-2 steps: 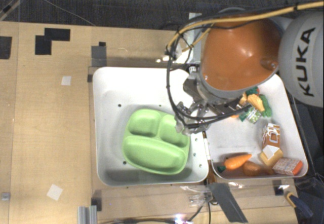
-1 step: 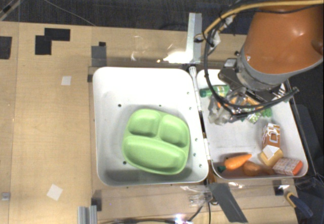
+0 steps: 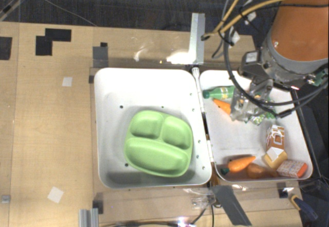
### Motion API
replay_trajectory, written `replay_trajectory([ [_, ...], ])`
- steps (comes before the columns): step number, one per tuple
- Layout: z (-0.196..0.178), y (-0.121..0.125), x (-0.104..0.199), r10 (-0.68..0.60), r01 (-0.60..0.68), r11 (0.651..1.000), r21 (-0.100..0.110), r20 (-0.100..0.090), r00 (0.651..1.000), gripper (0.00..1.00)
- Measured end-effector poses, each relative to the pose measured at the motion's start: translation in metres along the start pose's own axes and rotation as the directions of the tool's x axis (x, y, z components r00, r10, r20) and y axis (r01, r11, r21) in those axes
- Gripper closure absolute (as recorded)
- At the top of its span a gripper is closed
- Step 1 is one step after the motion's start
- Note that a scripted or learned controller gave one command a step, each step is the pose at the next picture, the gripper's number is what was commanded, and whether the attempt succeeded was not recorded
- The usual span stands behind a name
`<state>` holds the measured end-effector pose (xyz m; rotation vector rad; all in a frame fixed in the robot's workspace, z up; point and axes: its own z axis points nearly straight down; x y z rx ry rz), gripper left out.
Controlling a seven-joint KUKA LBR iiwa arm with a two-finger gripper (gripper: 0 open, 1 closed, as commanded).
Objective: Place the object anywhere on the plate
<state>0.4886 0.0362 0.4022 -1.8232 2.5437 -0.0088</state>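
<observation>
Plate [image 3: 158,144], green with three compartments, lies in the left white bin [image 3: 110,118] with nothing on it. Toy foods sit in the right bin [image 3: 221,138]: a green bottle [image 3: 218,91] and a small carrot [image 3: 222,106] near the far wall, a larger carrot [image 3: 241,163], a small carton [image 3: 276,137] and a few boxes along the near and right sides. Gripper [image 3: 245,110] hangs low in that bin just beside the small carrot; whether it is parted or clasps anything cannot be told, since arm and cables hide it.

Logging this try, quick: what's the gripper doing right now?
Gripper: down in the right bin, over the toy food; open or shut cannot be told.
</observation>
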Motion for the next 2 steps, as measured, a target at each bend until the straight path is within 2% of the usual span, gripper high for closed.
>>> replay_trajectory([
  [1,0.03,-0.005,-0.011,-0.344,0.344,0.939,-0.005,0.001,0.939,1.0],
  [2,0.143,0.012,-0.026,-0.408,0.408,0.913,-0.011,0.003,0.913,1.0],
])
